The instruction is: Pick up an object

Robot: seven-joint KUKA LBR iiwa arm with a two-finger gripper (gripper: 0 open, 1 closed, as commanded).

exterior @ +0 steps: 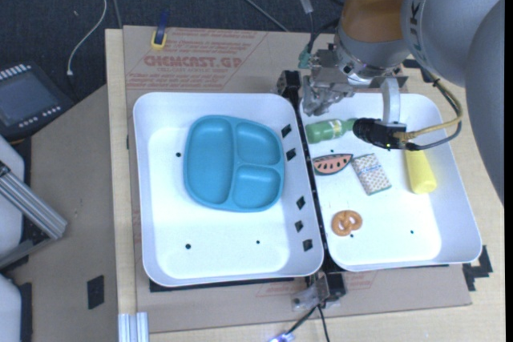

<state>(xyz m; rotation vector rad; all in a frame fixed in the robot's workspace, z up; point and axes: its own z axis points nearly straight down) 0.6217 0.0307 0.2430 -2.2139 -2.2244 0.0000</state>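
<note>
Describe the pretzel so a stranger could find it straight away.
Look at the right bin, the one without the blue divided plate. Near its front left, below the watermelon slice, lies the pretzel. It is the only brown, knotted, looped thing there; its neighbours are green, yellow or checkered.

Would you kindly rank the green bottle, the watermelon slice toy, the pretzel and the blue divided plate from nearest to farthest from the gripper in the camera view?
From the gripper:
1. Green plastic bottle, right bin, just below the gripper.
2. Red watermelon slice toy, right bin, below the bottle.
3. Blue divided plastic plate, left bin, and brown pretzel, right bin's lower part: too close to call.
</note>
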